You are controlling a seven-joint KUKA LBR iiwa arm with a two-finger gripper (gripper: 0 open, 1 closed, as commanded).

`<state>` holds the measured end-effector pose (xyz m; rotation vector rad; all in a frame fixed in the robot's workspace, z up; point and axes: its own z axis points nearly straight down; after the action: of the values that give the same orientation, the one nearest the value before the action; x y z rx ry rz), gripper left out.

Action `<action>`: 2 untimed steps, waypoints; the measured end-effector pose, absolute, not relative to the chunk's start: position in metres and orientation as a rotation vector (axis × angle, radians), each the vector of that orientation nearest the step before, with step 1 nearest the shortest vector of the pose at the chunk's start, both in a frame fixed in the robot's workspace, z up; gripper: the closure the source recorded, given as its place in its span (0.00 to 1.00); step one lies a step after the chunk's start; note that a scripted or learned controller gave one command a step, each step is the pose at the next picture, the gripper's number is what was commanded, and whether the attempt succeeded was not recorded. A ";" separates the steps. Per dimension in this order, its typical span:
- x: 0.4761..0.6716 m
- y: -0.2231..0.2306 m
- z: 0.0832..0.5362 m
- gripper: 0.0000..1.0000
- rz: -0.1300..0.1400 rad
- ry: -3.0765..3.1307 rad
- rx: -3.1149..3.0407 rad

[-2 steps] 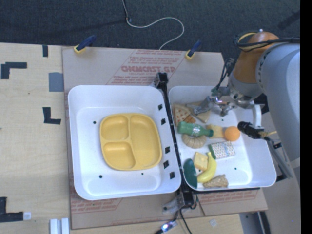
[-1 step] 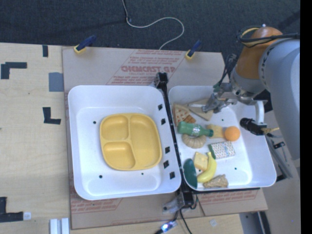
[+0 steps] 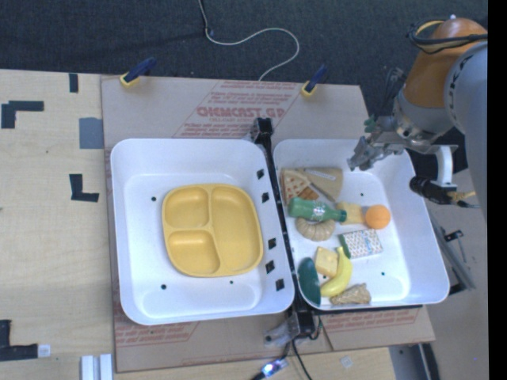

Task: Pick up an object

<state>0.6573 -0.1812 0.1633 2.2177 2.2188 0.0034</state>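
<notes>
The right bin [image 3: 412, 236] holds a pile of toy food: a waffle [image 3: 297, 185], a green bottle [image 3: 315, 210], an orange [image 3: 378, 216], a round cookie [image 3: 316, 229], a patterned card-like packet [image 3: 363, 243], a cheese wedge [image 3: 325, 260], a banana [image 3: 341, 274], a dark green vegetable [image 3: 309, 280] and a bread piece [image 3: 352, 294]. My gripper [image 3: 360, 160] hangs over the bin's upper right part, above bare white floor, to the right of the waffle. Nothing shows between its fingers.
The left bin [image 3: 135, 212] holds a yellow divided plate [image 3: 212, 229]. A black divider clamp [image 3: 263, 133] sits between the bins at the top. A cable [image 3: 253, 38] loops across the dark floor behind the bench. The arm's orange band [image 3: 440, 62] is at the right.
</notes>
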 end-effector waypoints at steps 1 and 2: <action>0.655 -0.179 0.207 1.00 0.003 2.221 2.218; 0.655 -0.179 0.226 1.00 0.002 2.222 2.219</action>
<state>0.6553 -0.1788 0.2257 2.2194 2.2218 0.0016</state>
